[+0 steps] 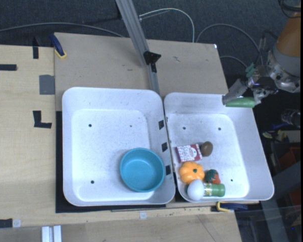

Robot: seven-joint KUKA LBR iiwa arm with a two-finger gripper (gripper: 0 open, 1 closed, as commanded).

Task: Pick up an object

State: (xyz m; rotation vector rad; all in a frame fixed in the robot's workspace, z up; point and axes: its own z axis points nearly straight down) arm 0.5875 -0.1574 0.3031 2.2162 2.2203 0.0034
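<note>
Pinching green cylinder [241, 103] | fingers [234, 94] closed on it | above right bin [259, 150] rim

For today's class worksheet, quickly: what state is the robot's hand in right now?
Hand: holding a green object between its fingers, above the far right corner of the right bin; what the object is cannot be told.

Looks like a robotics lab: plywood bench [116, 59] with tape marks, loose cables [192, 24], two white bins [70, 135], robot arm [288, 44].
</note>
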